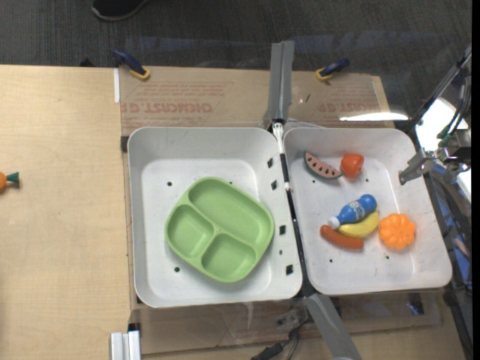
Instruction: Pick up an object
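A: Where do we stand? The claw (411, 172) sits at the right edge of the frame, over the right bin's (420, 272) rim, and we cannot tell its state from here.

B: Agreed. The pickable things lie in that bin: a melon slice (322, 166) and tomato (352, 164) toward the upper part, then a bottle (357, 208), banana (361, 225) and sausage (341, 238) bunched together, with a pumpkin (397, 231) just beside them.

A: That bunch worries us. The bottle, banana and sausage touch, so a descent there could wedge between them or knock one aside and close on nothing.

B: The pumpkin and tomato look round; we judge they could squirt out of a pinch. The melon slice lies flat and may be hard to get under.

A: Any writing?

B: The cardboard (180, 100) behind the bins carries red print, upside down to us; we cannot make it out. The green tray (218, 230) in the left bin (142, 201) is unmarked.
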`<action>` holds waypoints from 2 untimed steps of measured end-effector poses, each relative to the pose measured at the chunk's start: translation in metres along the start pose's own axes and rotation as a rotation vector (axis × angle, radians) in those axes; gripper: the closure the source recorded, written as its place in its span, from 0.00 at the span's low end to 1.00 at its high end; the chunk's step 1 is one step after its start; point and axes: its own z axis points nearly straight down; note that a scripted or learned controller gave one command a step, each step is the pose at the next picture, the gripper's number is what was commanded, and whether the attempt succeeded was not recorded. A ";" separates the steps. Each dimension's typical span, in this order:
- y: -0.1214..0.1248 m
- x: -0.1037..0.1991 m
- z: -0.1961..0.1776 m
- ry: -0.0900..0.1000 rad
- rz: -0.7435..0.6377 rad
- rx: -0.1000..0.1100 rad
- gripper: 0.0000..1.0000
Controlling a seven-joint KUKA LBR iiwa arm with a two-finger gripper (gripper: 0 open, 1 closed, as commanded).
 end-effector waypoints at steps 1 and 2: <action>0.001 -0.009 0.122 0.001 0.003 0.000 0.00; -0.027 -0.031 0.198 0.014 -0.008 -0.003 0.00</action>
